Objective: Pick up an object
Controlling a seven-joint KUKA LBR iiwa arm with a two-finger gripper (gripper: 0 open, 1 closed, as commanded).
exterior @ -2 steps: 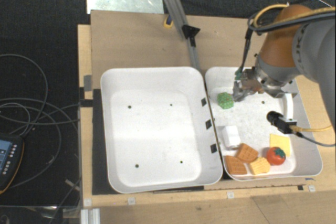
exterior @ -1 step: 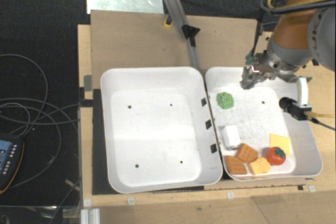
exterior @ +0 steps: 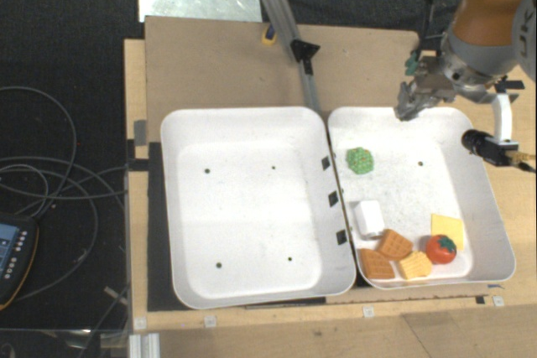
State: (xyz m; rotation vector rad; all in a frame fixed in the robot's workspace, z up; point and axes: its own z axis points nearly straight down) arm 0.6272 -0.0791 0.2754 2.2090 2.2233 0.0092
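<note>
Nothing is picked yet — the gripper (exterior: 409, 109) hangs over the right bin's (exterior: 487, 205) far rim, grasping nothing, its opening impossible to judge.

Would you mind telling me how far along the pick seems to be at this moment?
Nothing looks picked yet: the green ball, white block, waffle pieces, cheese wedge and tomato all lie in the right bin. The gripper sits at that bin's far rim. Descending, grasping and lifting remain.
</note>
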